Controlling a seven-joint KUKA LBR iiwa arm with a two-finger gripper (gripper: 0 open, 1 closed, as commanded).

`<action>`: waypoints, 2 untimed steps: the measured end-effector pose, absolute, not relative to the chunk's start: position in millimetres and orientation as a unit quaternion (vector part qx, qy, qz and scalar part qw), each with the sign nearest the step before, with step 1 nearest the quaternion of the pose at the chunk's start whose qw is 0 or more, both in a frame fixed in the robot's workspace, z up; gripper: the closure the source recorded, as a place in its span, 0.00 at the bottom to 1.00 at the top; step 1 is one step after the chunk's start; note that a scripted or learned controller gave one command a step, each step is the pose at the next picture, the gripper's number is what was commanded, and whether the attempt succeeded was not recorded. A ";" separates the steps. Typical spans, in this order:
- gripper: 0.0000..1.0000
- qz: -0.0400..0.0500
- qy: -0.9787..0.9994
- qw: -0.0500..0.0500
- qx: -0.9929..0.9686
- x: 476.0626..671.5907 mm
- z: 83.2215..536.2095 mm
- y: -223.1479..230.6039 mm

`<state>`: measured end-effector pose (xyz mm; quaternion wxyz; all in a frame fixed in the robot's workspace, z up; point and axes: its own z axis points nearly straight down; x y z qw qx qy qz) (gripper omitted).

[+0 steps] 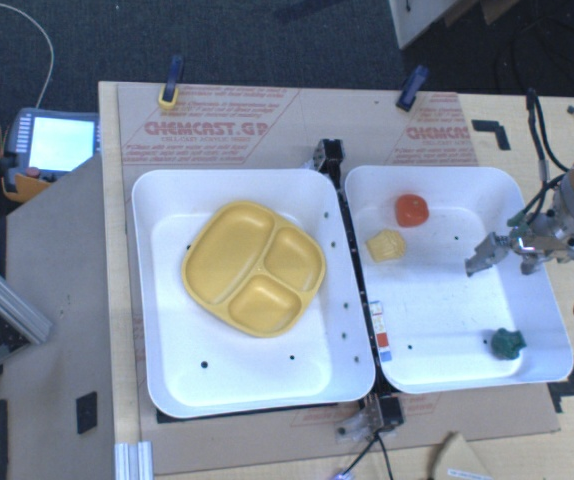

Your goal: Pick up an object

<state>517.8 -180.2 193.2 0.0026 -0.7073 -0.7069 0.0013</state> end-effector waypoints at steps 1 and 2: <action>0.00 0.001 -0.707 0.003 -0.707 507.8 143.0 -176.1; 0.00 0.001 -0.707 0.003 -0.707 506.9 89.7 -175.4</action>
